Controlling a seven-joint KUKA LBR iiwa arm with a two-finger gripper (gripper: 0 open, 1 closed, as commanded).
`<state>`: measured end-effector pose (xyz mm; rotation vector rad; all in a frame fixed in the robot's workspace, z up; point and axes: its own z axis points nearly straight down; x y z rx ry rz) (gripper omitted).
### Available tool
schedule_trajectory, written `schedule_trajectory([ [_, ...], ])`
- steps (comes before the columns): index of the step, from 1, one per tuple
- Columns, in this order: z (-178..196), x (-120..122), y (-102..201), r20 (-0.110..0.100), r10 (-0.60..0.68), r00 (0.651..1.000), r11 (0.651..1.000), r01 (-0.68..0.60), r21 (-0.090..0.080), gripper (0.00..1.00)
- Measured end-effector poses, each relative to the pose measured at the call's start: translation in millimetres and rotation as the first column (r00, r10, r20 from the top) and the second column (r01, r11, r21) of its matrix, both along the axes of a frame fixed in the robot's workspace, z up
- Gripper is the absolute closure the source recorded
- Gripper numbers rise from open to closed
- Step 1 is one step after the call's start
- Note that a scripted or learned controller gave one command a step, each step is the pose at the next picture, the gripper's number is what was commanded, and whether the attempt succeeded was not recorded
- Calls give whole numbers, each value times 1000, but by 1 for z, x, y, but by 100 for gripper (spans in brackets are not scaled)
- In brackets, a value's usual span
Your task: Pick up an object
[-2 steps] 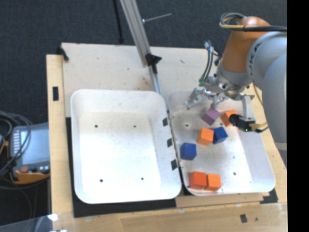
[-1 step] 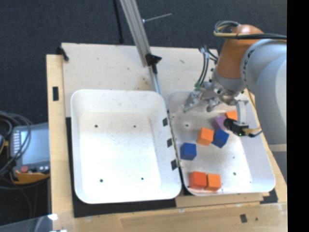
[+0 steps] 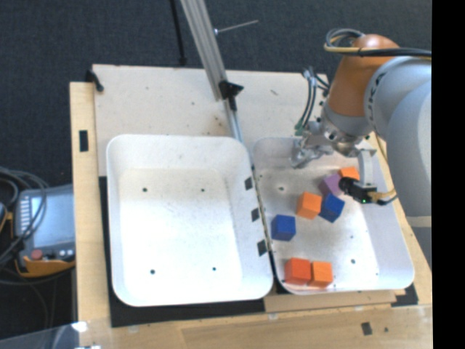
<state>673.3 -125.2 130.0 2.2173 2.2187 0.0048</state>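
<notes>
The right bin (image 3: pixel 378 264) holds several small blocks. An orange cube (image 3: pixel 309 205) touches a blue cube (image 3: pixel 332 208) near the middle, and another blue cube (image 3: pixel 283 227) lies by the left wall. A purple block (image 3: pixel 332 184) and a small orange block (image 3: pixel 349 173) sit at the far right. A red-orange block (image 3: pixel 296 270) and an orange cube (image 3: pixel 322 273) rest side by side at the near rim. My gripper (image 3: pixel 304 151) hangs over the bin's far end, up and left of the purple block, with nothing seen in it.
The left bin (image 3: pixel 182 217) lies beside the right one. A slanted aluminium post (image 3: pixel 207 42) rises from the bench behind the bins. A black cable clip (image 3: pixel 356 190) juts from the arm above the purple block. A control box (image 3: pixel 43 224) sits off the bench's left edge.
</notes>
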Motion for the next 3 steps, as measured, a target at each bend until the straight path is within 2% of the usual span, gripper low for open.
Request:
schedule_trajectory([
  [1, 65, -3, 0, 2, -1, 1000, 1000, 1, 0, 100],
  [3, 161, 1, 2, 2, 5, 1000, 1000, -5, 0, 100],
])
